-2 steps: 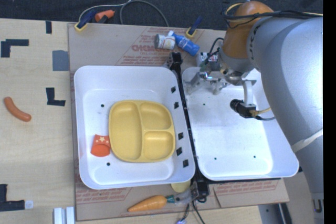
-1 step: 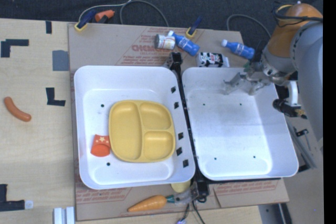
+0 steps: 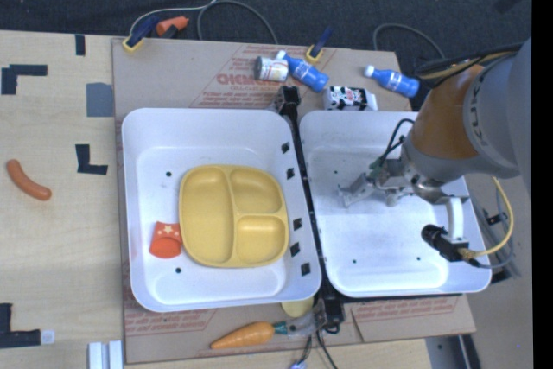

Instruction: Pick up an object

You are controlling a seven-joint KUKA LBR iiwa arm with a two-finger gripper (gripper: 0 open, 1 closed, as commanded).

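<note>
My arm [image 3: 471, 121] reaches in from the right, low over the right bin [image 3: 393, 268]; my jaws [image 3: 352, 194] sit near the middle of that bin's floor, pointing left toward the divider. Whether they are apart or together I cannot tell from here, the metal blurs into the white floor. Nothing visible between them. A black cable fitting [image 3: 439, 241] hangs from my wrist side over the bin's right half. Left bin [image 3: 138, 143] carries the pickable things: a yellow divided plate [image 3: 232, 214] lying flat in the centre, and a small orange-red cup [image 3: 166, 241] on its side, touching the plate's lower-left edge. Both are well apart from my jaws, with the two bin walls and black clips [image 3: 294, 186] between us. Around the bins on the surface: a blue bottle [image 3: 308, 73] and a white-labelled container [image 3: 271, 67] just behind the left bin's far corner, a black-and-white carton [image 3: 351, 98] behind the right bin, another blue bottle [image 3: 393, 81] near my elbow. An orange-handled clamp [image 3: 155, 30] at the board's far left corner. A carrot [image 3: 244, 335] lies just in front of the left bin; a sausage [image 3: 28, 180] lies well off to the left on the wood
</note>
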